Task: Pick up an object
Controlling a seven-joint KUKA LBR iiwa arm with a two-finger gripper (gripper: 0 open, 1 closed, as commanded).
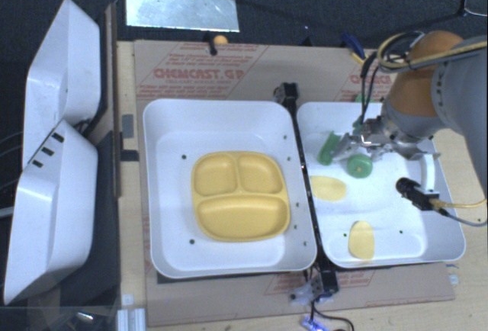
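Note:
In the right bin (pixel 438 242) lie several small objects. A long green piece (pixel 329 148) rests near the bin's left wall, and a round green piece (pixel 359 165) sits just right of it. A flat yellow oval (pixel 328 187) lies below them, and a second yellow oval (pixel 361 239) is near the front wall. My gripper (pixel 355 143) is low in the right bin, directly above the round green piece and beside the long one. I cannot see whether either green piece is in its grasp.
The left bin (pixel 164 192) holds a yellow divided plate (pixel 241 194). The grey arm with its orange band (pixel 427 81) covers the right bin's far right corner. A black cable plug (pixel 412 192) hangs over the right bin's right side.

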